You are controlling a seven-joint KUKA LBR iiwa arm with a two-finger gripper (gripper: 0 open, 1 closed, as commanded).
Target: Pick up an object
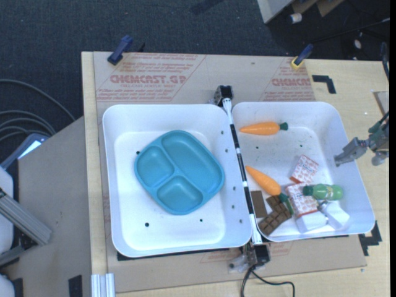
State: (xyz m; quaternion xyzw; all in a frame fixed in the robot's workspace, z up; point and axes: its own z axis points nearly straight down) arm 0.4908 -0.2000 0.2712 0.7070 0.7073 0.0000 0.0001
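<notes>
The right bin (328,117) holds the loose objects. One orange carrot (262,128) lies near its far side and a second carrot (262,180) lies by the divider. A brown chocolate bar (275,216) rests at the front. Red-and-white packets (305,167) sit beside a green bottle (323,192) and a white block (327,219). My gripper (363,153) hangs over the bin's right rim, to the right of the packets. It stands open with nothing between its fingers.
The left bin (114,166) carries a blue divided plate (179,172). A black-and-white divider (238,159) runs between the bins. Blue and yellow clamps (119,49) hold the board at the bench's far edge.
</notes>
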